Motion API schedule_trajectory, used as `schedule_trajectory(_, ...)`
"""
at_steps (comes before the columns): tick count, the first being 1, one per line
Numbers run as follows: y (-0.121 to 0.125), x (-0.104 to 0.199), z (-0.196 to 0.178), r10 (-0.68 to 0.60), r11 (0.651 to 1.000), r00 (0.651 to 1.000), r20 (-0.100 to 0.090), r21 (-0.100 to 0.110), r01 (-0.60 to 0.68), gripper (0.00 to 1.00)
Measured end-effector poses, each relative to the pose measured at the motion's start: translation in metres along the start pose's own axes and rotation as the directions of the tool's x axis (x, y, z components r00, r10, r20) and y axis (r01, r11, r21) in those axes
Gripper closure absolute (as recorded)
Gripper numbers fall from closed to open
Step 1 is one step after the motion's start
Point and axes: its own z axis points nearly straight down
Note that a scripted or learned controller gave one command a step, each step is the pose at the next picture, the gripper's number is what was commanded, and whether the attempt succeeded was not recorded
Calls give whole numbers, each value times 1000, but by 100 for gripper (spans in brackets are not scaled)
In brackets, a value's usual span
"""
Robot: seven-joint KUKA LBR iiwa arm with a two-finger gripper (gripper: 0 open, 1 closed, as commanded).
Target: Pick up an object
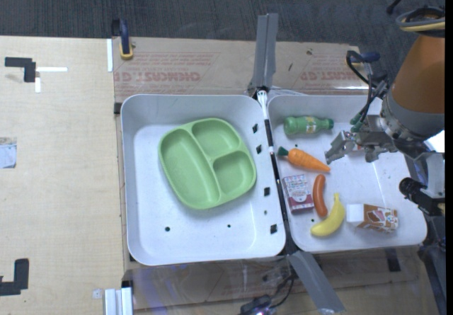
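my claw [342, 146] hangs over the right bin [396, 239], in its middle toward the far edge, and its fingers stand apart with nothing between them. my arm [417, 87] comes in over the bin's right edge. just left of the claw lies a carrot [307, 158], tip toward the right, and beyond that, near the far edge, a green bottle [307, 124] on its side. near the left edge sits a small red carton [298, 192], with a sausage [320, 195] just beside it. a banana [330, 218] curves along the near edge, and a brown carton [378, 217] lies in the near right corner. the left bin [141, 236] carries a green tray [207, 162] with three compartments, set at its centre.
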Motion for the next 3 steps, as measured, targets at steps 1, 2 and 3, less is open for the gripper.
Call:
schedule_trajectory(1, -19, -20, 144, -54, 999, 999, -1, 0, 54, 0)
schedule_trajectory(2, -19, -20, 135, -52, 999, 999, -1, -1, 52, 100)
schedule_trajectory(3, 39, 31, 44, 34, 999, 999, 1, 0, -34, 100)
